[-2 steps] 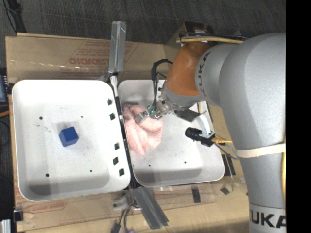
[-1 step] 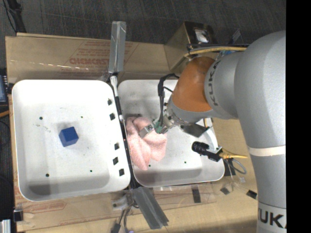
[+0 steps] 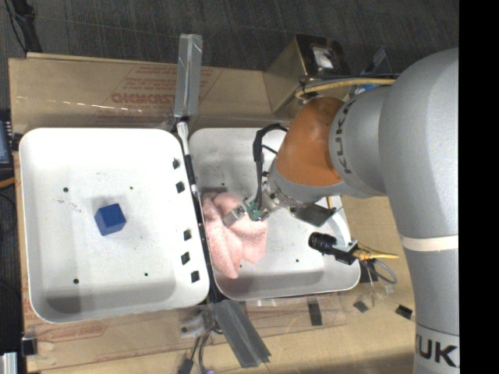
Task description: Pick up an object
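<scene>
Blue cube (image 3: 111, 218) in left bin (image 3: 47, 162); pink cloth (image 3: 234, 244) in right bin (image 3: 226, 142), gripper (image 3: 251, 211) grip unclear.

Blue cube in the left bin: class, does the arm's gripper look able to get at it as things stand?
Probably yes. The blue cube lies alone on the left bin's floor with nothing over it, though the gripper is down over the pink cloth in the right bin.
</scene>
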`<state>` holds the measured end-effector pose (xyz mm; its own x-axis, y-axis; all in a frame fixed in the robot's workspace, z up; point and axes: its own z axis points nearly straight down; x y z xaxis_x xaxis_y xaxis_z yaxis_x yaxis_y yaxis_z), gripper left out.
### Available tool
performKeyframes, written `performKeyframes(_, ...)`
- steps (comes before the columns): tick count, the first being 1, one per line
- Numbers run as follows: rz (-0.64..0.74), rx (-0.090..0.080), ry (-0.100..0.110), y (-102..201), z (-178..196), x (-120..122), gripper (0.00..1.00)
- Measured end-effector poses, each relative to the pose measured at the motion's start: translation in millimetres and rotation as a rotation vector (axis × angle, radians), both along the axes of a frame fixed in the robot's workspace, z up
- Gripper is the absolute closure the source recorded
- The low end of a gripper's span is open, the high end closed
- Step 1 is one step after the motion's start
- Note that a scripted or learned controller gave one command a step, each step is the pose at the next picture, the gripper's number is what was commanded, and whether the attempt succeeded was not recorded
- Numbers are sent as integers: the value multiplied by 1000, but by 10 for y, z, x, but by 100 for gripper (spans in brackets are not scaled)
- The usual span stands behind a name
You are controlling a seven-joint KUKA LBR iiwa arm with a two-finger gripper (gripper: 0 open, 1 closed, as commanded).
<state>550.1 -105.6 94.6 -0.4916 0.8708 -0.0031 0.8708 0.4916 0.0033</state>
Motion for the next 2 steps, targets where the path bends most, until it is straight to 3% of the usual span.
performKeyframes(1,-50,0,3,16,-7,325,0)
performKeyframes(2,-46,1,5,21,90,325,100)
